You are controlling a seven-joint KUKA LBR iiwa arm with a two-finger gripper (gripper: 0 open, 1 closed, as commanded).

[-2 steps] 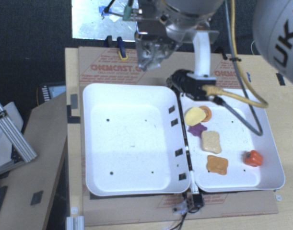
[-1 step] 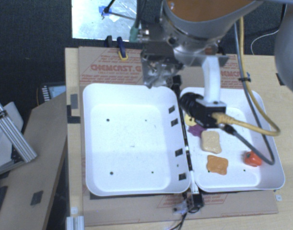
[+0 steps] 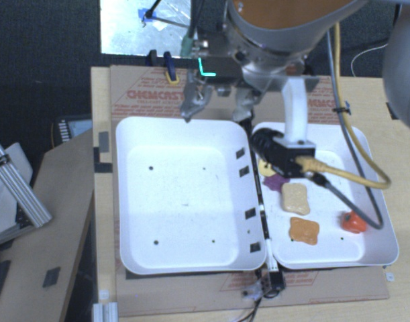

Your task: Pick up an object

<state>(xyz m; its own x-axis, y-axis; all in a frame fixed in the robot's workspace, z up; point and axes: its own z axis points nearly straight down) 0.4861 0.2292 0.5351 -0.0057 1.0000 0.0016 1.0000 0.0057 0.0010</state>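
The gripper [image 3: 218,107] hangs over the far rim of the left bin [image 3: 134,180], near the corner where the two bins meet. Its two fingers [image 3: 194,104] stand apart, and nothing is visible between them.

Left bin: directly below and toward the camera from the gripper. Its white floor shows a few small dark dots.

Right bin [image 3: 376,247]: to the right of the gripper and nearer the camera. Contents:
- A beige piece [image 3: 295,198], rounded-rectangular, well below and to the right of the gripper.
- An orange-brown piece [image 3: 304,230], just beyond the beige one on the near side.
- A red-orange piece [image 3: 353,223], farthest right, near the bin's right wall.
- A small purple piece [image 3: 274,180], closest to the gripper, partly covered by a black fitting [image 3: 278,151] with a yellow cable [image 3: 355,173].

All four pieces lie well apart from the fingers.
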